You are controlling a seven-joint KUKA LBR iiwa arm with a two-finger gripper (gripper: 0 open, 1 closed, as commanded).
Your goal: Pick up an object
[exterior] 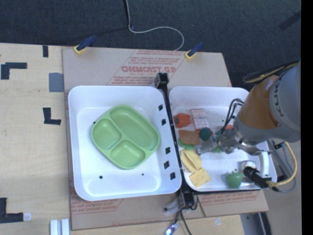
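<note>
On the bench, two shallow white bins sat side by side on a sheet of brown cardboard (146,70) printed with red lettering, held at its far edge by two blue-and-yellow clamps. At the far left, bare wooden bench top (29,131) carried several dark tape marks. The left bin (80,180) held a green divided plate (125,136) with three compartments, lying flat and turned at a slant near the bin's middle. A black divider strip (167,136) ran between the two bins.

The right bin (205,93) held a cluster of small things along its left side: an orange-red piece (183,120) toward the far end, a pale packet (199,116) just beside it, a brown piece (189,137) below those, and a dark teal object (204,133) touching the brown piece's right edge. Nearer the camera lay yellow wedges (194,166), overlapping one another. A green object (234,179) rested near the bin's near right corner, well apart from the cluster.

The arm (274,106), grey with an orange band, reached in from the right. Its gripper (217,143) was low over the right bin's middle, just beside the teal object and the brown piece. Whether it was wide, narrow or gripping anything could not be told.
</note>
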